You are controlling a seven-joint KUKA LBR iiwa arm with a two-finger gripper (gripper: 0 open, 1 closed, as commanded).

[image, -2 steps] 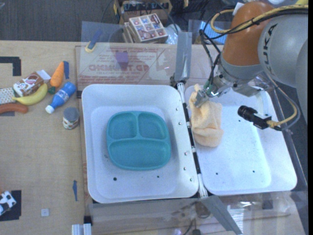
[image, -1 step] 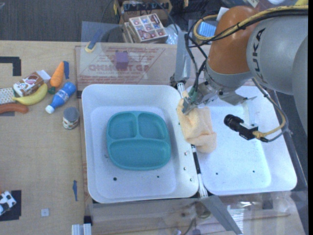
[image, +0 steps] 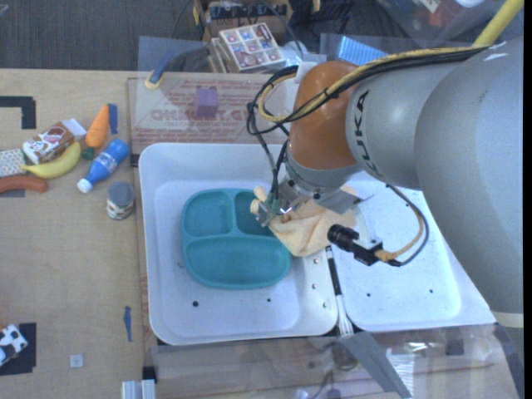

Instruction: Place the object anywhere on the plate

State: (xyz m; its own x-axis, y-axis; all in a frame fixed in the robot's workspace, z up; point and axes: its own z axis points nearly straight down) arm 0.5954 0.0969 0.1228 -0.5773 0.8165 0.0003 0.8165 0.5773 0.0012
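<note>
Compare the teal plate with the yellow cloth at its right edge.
The teal plate is rigid and moulded into compartments; the yellow cloth is soft and crumpled. The plate lies flat and in plain sight in the left bin; the cloth straddles the plate's right edge and the seam between the bins, partly covered by the gripper. Both sit inside the white bins.

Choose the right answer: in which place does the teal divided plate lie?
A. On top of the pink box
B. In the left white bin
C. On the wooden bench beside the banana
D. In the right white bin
B: the teal plate rests on the floor of the left white bin.
</note>
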